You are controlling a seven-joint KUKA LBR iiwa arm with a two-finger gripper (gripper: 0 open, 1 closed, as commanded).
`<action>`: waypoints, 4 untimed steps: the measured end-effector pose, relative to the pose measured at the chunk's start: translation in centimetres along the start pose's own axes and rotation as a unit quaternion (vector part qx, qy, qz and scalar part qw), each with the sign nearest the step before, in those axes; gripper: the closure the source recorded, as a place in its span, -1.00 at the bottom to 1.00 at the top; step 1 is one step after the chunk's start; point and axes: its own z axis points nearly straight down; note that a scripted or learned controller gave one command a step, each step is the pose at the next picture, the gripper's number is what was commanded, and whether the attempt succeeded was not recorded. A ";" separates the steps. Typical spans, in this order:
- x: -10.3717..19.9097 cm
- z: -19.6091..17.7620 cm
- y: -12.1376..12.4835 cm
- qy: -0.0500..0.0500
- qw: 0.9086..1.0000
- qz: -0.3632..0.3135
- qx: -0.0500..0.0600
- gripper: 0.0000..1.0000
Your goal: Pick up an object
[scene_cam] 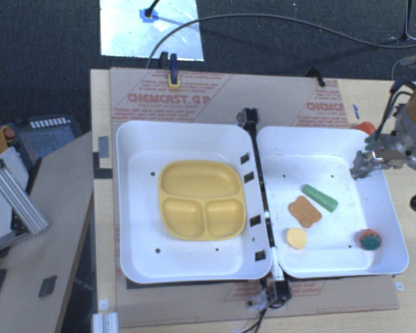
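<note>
Nearest the camera, in the right bin (pixel 392 217), sit a small yellow disc (pixel 296 238) and, off toward the near right corner, a little teal-and-red ball (pixel 369 239). Just beyond the disc lies an orange waffle-shaped piece (pixel 305 211), and touching its far right side is a green cylinder (pixel 319 197), lying slantwise. All four rest on the white floor of that bin, and none of them is in contact with me.

At the right bin's far right edge is my gripper (pixel 360 164), hanging over the rim, well apart from the green cylinder and the rest. Seen from this angle it is a grey blur of metal, and I cannot tell how wide my jaws stand; nothing shows between them. Behind it my grey arm (pixel 412 127) runs off to the right.

Over in the left bin (pixel 135 158) a yellow divided tray (pixel 198 200) lies flat near the middle, with one long compartment on the far side and two smaller ones on the near side.
</note>
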 end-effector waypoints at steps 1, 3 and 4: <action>5.9 -0.6 1.6 0.002 1.000 -0.003 0.002 1.00; 16.9 1.0 3.2 0.002 1.000 -0.003 0.003 1.00; 21.6 1.5 5.8 0.002 1.000 -0.003 0.002 1.00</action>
